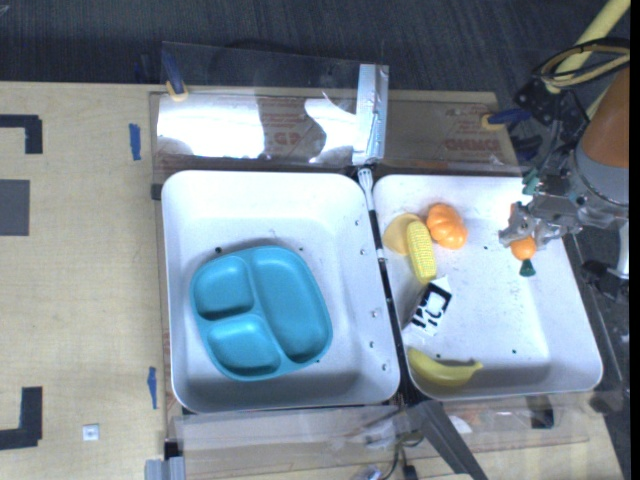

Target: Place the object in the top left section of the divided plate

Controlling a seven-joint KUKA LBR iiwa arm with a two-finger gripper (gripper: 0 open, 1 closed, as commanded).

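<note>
A single fixed camera is looking down at a slant from above the pale wooden counter, far enough back that both shallow white plastic bins are sitting in the frame's centre, with the grey arm entering at the right edge.

On the counter, the left bin holds a divided plate; the right bin holds a corn cob beside an orange, a card below them, and a banana nearest the front.
</note>
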